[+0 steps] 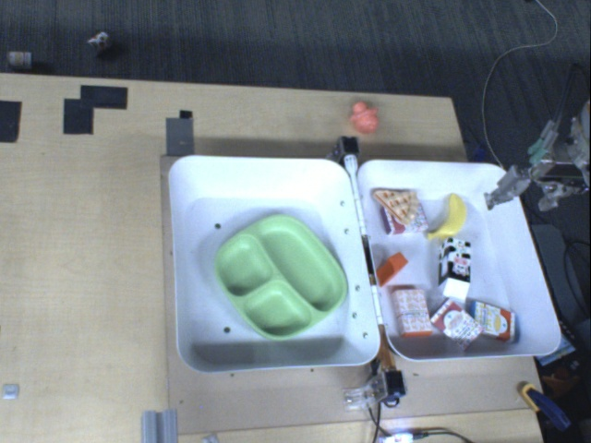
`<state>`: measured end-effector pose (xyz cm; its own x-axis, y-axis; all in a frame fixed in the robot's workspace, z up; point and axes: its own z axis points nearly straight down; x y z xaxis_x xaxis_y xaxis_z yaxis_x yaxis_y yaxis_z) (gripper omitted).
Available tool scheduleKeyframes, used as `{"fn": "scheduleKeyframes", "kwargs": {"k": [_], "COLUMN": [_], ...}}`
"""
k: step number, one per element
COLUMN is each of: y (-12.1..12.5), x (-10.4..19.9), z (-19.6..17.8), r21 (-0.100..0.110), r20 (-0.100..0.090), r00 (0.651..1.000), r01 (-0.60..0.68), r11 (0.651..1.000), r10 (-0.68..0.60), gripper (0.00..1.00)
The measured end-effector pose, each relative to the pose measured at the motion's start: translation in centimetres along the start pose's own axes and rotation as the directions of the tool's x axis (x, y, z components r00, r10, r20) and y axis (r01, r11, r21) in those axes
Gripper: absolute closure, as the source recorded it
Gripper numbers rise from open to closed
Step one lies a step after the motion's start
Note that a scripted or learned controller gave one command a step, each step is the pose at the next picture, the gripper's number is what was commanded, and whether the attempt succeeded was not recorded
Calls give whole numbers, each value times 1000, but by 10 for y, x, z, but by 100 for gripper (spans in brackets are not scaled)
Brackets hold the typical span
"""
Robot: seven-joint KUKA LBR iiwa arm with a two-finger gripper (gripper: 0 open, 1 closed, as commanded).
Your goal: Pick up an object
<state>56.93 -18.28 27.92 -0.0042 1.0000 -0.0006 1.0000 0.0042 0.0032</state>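
step: approach, nothing picked yet
gripper (507,189): over right bin's (540,275) far right rim; finger state can't tell
nearest target: banana (451,218), just left of it
next: descend, straddle banana

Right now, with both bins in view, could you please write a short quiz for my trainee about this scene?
1. True or false: the green divided plate lies in the left bin.
2. Which item lies closest to the banana? A) waffle piece B) orange block C) pink object
3. Fill in: the end effector is above the right bin's ____ far corner.

Key: 1 true. 2 A. 3 right.
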Motion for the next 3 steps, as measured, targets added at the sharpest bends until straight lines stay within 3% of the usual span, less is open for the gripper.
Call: {"fn": "scheduleKeyframes", "kwargs": {"k": [1,2,3], "y": [-19,-28,-27], "x": [-23,5,6], "z": [105,172,162], "r21": [3,-1,-4], "r20": [0,0,0], "r00": [1000,1000,1000], "r01": [-2,-2,0], "r11": [1000,1000,1000], "r10": [2,2,0], "gripper": [0,0,100]}}
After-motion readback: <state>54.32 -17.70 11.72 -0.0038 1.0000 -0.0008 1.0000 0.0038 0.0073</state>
